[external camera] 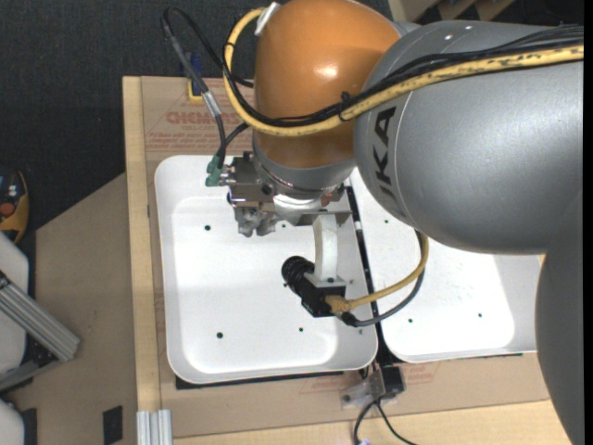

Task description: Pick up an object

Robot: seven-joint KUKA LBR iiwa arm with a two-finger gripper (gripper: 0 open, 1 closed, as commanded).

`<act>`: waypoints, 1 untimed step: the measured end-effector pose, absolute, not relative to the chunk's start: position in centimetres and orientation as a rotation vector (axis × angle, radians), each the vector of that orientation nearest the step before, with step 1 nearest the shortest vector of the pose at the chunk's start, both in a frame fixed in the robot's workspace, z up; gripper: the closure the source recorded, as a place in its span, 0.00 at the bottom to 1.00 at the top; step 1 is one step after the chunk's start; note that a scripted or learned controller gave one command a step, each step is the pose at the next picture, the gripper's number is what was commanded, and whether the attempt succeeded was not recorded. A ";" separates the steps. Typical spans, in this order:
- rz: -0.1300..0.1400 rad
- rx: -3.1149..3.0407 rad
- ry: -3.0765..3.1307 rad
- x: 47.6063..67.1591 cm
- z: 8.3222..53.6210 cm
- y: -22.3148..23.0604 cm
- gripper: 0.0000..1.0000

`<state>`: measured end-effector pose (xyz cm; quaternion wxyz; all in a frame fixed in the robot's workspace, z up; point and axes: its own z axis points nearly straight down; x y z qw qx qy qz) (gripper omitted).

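Note:
My gripper (250,219) hangs low over the back part of the left bin (232,341), near its far rim. The orange wrist and grey arm cover most of it from above. A small green piece (215,171) shows at the gripper's left side by the bin's back edge; I cannot tell whether it is a loose object. The floor of the left bin that I can see is bare white with a few small dark dots. Whatever lies under the wrist and gripper is hidden.
The right bin (463,323) lies beside the left one, largely covered by the arm. Both stand on a brown cardboard sheet (144,248). A metal rail (37,323) lies off the bench at the left.

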<state>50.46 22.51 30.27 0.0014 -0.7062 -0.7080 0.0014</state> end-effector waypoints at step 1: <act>-0.003 -2.219 -2.223 47.8 32.7 22.5 1.00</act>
